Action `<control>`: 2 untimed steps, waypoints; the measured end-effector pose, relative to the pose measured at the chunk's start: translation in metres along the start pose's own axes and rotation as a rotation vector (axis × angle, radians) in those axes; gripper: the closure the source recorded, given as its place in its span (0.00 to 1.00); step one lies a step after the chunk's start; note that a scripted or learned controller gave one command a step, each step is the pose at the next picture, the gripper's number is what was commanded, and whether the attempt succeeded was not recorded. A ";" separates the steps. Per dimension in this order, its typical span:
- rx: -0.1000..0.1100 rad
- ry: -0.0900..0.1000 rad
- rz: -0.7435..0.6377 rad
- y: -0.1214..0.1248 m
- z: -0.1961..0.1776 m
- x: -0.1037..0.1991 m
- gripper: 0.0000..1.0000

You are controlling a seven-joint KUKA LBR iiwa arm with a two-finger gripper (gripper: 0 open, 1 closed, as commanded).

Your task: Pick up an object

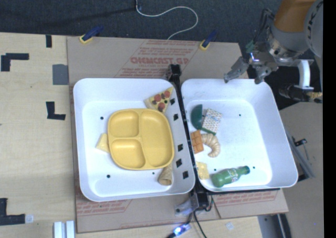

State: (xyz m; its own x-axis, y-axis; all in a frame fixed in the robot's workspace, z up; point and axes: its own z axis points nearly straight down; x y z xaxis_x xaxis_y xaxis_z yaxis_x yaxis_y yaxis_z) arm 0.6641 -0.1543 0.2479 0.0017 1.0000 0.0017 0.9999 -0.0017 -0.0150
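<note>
The tool [245, 73] hung over the far rim of the right bin [262, 127], up near its back corner. Its two fingers were spread apart, and nothing was between them.

The things to pick were low in that bin, close to the wall it shares with the left bin [89, 127]. A green bottle [229, 176] lay on its side near the front rim. A tan croissant [212, 145] sat just past the middle wall, with a small waffle [196, 141] touching it. A green leaf shape [197, 117] and a white packet [212, 120] lay side by side behind them.

The bottle looked like the easy one. It lay apart from the rest, so the fingers could go down on each side of its round body. The tool would do best to close across the thin way, not along its length.

The right half of the right bin had lots of bare floor, so the arm had room to swing in. The bottle was near the front rim, so the tool had to watch that edge. The yellow plate [140, 139] took up most of the left bin.
</note>
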 end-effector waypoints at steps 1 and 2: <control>-0.014 -0.002 -0.003 0.002 -0.009 0.000 0.00; -0.010 -0.003 -0.003 0.003 0.051 -0.007 0.00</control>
State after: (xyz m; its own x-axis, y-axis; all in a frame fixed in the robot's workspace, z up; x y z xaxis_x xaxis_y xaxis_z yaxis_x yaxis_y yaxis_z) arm 0.6664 -0.1613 0.1970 -0.0011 1.0000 -0.0013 1.0000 0.0011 -0.0047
